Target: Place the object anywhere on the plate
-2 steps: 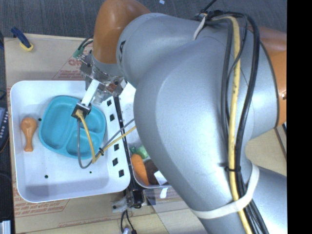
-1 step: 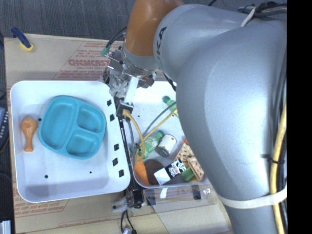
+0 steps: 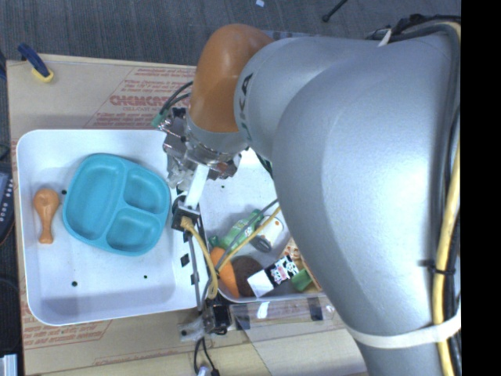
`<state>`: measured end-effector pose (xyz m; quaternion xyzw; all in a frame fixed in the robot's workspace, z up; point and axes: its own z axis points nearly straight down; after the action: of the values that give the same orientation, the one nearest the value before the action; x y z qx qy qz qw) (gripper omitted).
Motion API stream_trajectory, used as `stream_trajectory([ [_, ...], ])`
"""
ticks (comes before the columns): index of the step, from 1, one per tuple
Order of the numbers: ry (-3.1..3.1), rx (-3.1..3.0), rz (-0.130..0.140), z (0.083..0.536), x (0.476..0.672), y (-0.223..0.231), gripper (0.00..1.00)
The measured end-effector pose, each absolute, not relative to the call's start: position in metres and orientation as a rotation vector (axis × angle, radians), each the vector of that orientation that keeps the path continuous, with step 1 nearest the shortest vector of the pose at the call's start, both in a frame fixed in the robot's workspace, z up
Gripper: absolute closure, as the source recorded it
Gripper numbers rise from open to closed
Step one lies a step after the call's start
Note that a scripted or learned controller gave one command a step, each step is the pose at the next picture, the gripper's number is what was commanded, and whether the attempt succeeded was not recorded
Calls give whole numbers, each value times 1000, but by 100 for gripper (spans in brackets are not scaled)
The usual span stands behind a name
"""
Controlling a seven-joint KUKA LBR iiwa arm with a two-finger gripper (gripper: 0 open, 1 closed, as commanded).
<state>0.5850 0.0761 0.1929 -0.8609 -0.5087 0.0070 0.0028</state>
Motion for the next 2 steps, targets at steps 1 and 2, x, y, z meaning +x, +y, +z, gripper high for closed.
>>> stream_trajectory([
  [1,-1609,-2690,29,204,586,76,100],
  [2,-1893,-2499,18,190,557,61,100],
])
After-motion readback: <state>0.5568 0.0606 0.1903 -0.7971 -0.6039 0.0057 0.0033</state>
